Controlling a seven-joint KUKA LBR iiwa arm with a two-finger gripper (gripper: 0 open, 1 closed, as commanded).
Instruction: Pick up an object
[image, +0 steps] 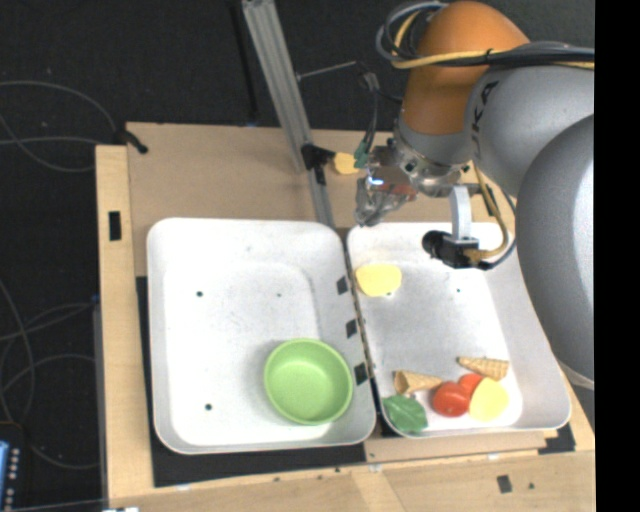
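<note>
Gripper (375, 207) hangs over the right white bin's (520, 330) far-left corner; can't tell its finger state. Your nearest target, the pale yellow round disc (378, 279), lies just nearward along the left wall.

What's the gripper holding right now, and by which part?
Nothing that can be seen. The gripper hangs above the far rim of the right bin, apart from the pale yellow piece below it.

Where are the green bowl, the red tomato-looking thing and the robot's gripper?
green bowl (308, 381): camera view, on the bowl's inner floor, in the left bin.
red tomato-looking thing (450, 399): camera view, on its rounded top, in the right bin.
gripper (375, 208): camera view, at its tip above the right bin's far corner.
</note>
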